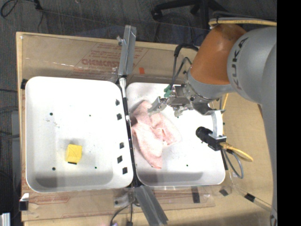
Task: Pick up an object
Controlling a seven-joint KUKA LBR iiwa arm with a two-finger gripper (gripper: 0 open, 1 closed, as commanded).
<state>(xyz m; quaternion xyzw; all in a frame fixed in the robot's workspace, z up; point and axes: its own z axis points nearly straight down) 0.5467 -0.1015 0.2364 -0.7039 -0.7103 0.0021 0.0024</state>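
A crumpled pink cloth [153,134] lies in the left half of the right bin [207,166], against the divider. A small yellow block [74,153] sits in the left bin [47,98], near its front. My gripper [165,110] hangs over the upper edge of the cloth, below the orange band. It is open, with its fingers spread. One fingertip [152,108] is at the cloth's top fold and the other is over bare bin floor. Nothing is held between them.
A metal bar [126,55] runs along the divider between the bins. A black cylindrical part [208,138] and a yellow cable [237,152] hang off the arm over the right bin's right side. The bench edge lies just beyond the bins.
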